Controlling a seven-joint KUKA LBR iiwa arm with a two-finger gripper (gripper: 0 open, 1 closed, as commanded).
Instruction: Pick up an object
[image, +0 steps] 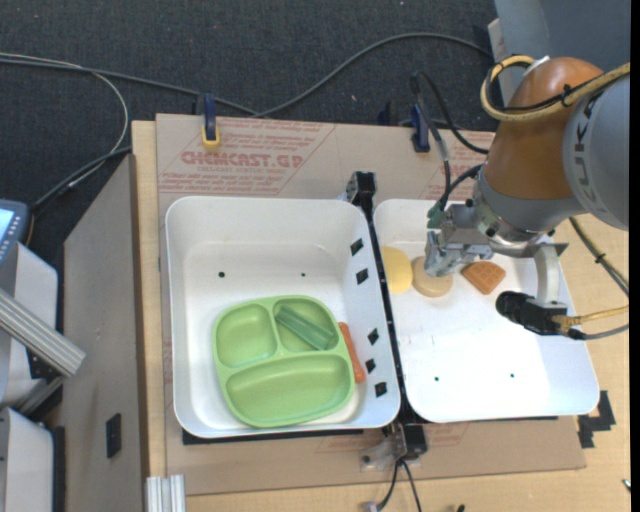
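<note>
Right bin (480, 375): near half bare, open from above. Its far-left corner is crowded: yellow piece (398, 270), tan disc (432, 286), orange-brown chunk (484, 277) close together, tool (440, 262) right over them. Left bin (180, 300): green tray (285, 385) fills near half, orange stick (352, 355) at the tray's right edge beside the shared wall (375, 290); far half free.

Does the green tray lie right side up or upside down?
Right side up: the tray shows its three hollow compartments.

left bin (200, 250): tray (285, 385) near front | right bin (480, 370): disc (432, 288), wedge (485, 277) at back
</note>
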